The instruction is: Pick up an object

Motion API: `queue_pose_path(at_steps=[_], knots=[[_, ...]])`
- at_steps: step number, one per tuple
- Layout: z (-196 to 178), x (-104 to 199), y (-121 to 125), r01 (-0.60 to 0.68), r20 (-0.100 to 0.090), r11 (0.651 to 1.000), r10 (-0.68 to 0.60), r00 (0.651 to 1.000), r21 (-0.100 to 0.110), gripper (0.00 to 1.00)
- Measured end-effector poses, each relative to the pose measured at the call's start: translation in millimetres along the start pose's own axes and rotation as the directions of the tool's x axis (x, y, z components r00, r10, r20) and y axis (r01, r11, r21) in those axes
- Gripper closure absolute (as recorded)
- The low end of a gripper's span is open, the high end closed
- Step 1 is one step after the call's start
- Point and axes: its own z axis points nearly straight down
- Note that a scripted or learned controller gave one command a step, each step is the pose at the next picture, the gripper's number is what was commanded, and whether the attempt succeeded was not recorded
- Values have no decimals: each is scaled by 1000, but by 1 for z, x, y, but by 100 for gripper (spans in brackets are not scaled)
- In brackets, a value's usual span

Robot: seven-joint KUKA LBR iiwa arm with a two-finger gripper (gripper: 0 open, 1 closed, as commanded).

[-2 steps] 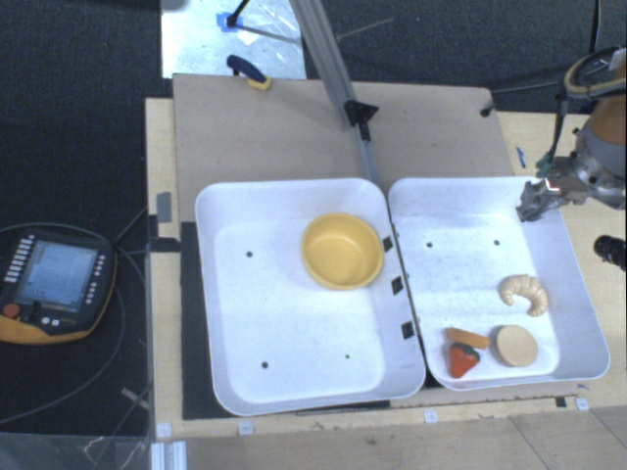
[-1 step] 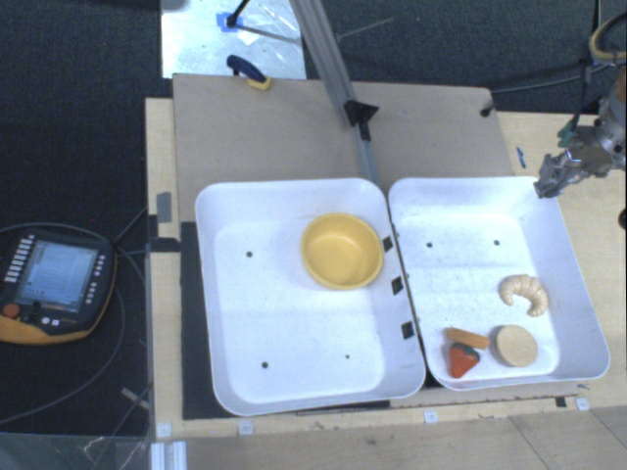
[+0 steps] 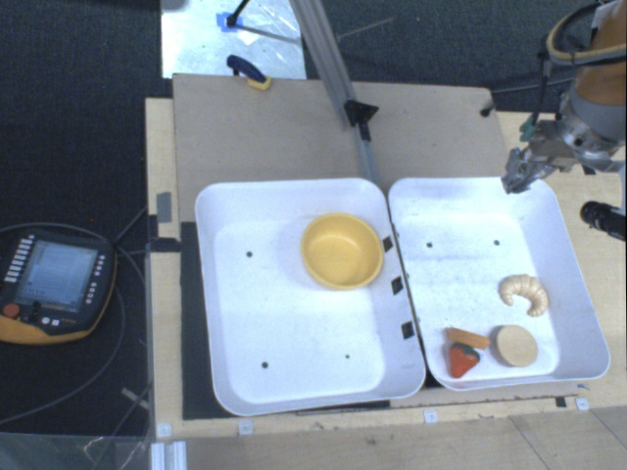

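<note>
The grey arm [image 3: 593, 116] is cut off by the picture's right edge, so its upper links are out of frame; its gripper [image 3: 514, 179] hangs over the far corner of the right bin [image 3: 568, 262]. A teach pendant [image 3: 54, 282] on the floor runs off the left edge, and its screen is too blurred to read. A slanted metal pole [image 3: 323, 37] leaves through the top edge and covers a strip of the bench [image 3: 431, 125]. At the right bin's near side, a small orange and red thing [image 3: 462, 355] is too small to identify
</note>
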Motion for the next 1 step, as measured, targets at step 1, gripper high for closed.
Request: queue_pose_path(at_steps=[1], knots=[[14, 50, 7, 0, 0, 1000, 0, 1000, 1, 100]])
